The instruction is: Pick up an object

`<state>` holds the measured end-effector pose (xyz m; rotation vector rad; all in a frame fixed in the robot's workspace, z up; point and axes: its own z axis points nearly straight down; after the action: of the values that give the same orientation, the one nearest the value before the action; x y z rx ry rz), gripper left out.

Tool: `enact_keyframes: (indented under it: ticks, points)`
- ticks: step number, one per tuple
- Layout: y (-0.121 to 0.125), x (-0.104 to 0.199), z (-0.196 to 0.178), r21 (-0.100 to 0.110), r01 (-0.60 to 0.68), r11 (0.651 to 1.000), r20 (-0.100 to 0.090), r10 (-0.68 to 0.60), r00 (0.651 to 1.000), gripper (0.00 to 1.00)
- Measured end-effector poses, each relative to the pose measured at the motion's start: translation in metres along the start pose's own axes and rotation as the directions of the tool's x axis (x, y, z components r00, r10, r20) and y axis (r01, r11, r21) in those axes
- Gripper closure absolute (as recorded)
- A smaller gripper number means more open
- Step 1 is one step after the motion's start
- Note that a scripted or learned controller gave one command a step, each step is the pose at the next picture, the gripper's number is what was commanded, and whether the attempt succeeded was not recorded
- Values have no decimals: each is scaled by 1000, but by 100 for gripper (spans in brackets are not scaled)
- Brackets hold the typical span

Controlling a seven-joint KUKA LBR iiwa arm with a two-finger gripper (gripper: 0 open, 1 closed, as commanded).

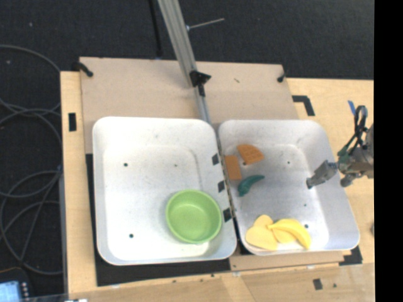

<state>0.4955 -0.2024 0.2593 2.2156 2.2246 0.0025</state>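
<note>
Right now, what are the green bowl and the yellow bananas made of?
Green bowl: probably plastic, since it is smooth, evenly coloured and softly shiny. Yellow bananas: likely toy plastic or rubber, with flat uniform yellow and no peel marks, though the picture is too blurry to be sure.

Dark carpeted floor (75,17) — black cables (25,168) looping at left; pale wooden bench (264,93), aluminium rail (179,36) slanting overhead.

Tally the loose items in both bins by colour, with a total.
Green: 1, the bowl in the left bin
Teal: 1, small curved piece in the right bin
Orange: 2, wedge and block, right bin
Yellow: 2, banana and a pale rounded piece, right bin
Total: 6
</note>
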Motion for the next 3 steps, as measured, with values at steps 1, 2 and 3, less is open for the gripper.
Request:
enact_keyframes:
  ticks: [1, 2, 3]
  points:
    - [0, 0, 0, -1, -1, 1000, 0, 1, 1000, 0]
    - [-1, -6, 43, 5, -5, 1000, 1, 5, 1000, 0]
    - [1, -2, 87, 6, -6, 1000, 0, 6, 1000, 0]
